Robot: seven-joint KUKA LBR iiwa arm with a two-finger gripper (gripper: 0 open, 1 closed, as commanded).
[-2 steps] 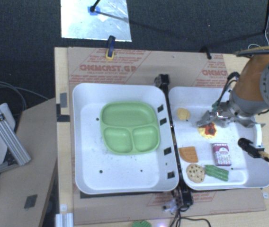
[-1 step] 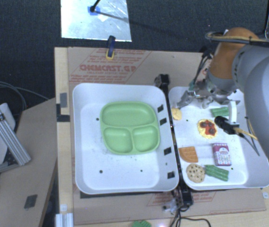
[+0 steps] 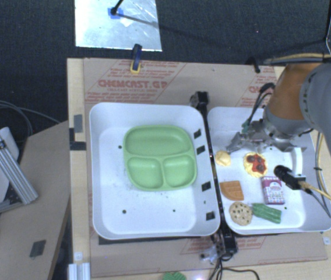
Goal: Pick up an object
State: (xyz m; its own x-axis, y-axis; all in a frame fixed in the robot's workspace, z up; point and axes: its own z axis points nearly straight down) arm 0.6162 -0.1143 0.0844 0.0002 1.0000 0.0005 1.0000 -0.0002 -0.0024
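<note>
Nearest the lens, the grey arm (image 3: pixel 328 92) with its orange band is reaching in from the right, and its gripper (image 3: pixel 239 140) is hanging low over the far half of the right bin (image 3: pixel 305 206). Whether it is released or clenched I cannot tell. Just beside its tip, a small yellow toy (image 3: pixel 223 158) is lying close to the bin's left wall, with a yellow-and-red toy pizza (image 3: pixel 255 163) resting near it. Toward the near edge, an orange toast slice (image 3: pixel 232 189) and a pink carton (image 3: pixel 272 190) are lying apart, while a chocolate-chip cookie (image 3: pixel 241 213) is sitting just beside a green bean pod (image 3: pixel 267 212). Both bins are resting on a brown printed sheet (image 3: pixel 154 80) covering the bench, with dark carpet (image 3: pixel 25 39) and a silvery sheet (image 3: pixel 118 16) lying beyond it. Alongside, the left bin (image 3: pixel 107 203) is holding a green three-compartment plate (image 3: pixel 159 156), lying flat near its middle.
</note>
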